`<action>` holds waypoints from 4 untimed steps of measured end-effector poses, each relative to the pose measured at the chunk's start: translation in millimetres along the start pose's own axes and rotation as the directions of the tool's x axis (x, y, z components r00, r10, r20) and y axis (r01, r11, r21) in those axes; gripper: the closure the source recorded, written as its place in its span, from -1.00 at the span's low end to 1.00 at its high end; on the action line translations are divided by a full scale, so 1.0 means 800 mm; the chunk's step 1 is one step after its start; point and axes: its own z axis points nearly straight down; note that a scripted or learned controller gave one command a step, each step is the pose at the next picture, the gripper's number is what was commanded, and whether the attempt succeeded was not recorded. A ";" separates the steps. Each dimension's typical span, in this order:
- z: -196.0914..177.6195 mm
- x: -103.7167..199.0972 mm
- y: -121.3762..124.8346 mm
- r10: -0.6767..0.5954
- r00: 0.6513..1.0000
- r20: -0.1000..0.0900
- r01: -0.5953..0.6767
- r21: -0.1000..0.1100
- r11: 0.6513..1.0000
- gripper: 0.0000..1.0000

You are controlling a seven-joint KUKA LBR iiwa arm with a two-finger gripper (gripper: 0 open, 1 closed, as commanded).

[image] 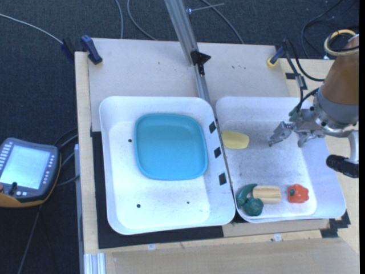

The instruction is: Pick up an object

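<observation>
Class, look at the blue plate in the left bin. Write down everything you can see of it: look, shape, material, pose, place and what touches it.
The blue plate is a light turquoise, square dish with rounded corners and a low raised rim around a flat, slightly darker middle. It looks like smooth matte plastic, unmarked and whole. It lies flat and right way up on the floor of the left bin, in the upper middle part, nearer the wall shared with the right bin. Nothing lies on it; it touches only the bin floor. The gripper is over the right bin, well away from it.

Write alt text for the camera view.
The arm's claw hangs over the right bin, above bare floor between a yellow piece and a green, tan and red row along the near wall. The left bin holds a blue plate.
</observation>
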 end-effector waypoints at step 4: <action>0.031 0.001 0.011 -0.001 1.000 0.002 0.001 -0.009 1.000 1.00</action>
